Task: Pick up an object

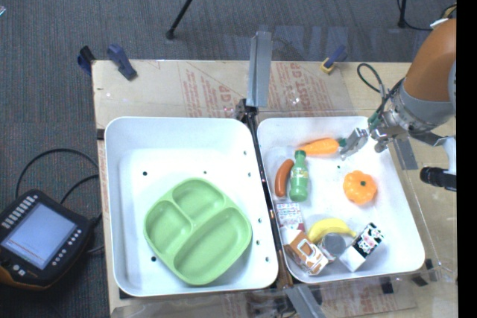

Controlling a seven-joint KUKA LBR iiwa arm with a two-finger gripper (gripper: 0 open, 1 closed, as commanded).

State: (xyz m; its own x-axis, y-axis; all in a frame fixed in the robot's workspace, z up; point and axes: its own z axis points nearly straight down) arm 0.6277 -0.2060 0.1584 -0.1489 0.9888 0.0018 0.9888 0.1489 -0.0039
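Carrot was the likeliest thing to be picked, judging by where the gripper hung: it lay in the right bin, near the far wall, with its long axis running roughly left to right across the view and its thicker orange end toward the gripper. The gripper sat just beside that end, on the carrot's right, low over the bin floor. Whether its tips were apart or together I could not tell — they were too small and blurred against the white plastic. Nothing could be seen clamped between them.

Since the arm reached in from the right, the carrot lay straight ahead of it, further along its line of reach. A grasp would probably need the fingers turned across the carrot's length rather than along it, and a short move leftward.

Other things shared the right bin: a sausage and a green bottle lying side by side just below the carrot, a small orange pumpkin near the gripper on the near side, a banana, a brown packet, a little carton with black-and-white cow patches, and a flat label card. Printing showed on the card and the packet, but none of it could be read. The left bin held a green divided plate.

Faint red lettering ran across the cardboard under the bins — too pale and skewed to make out.
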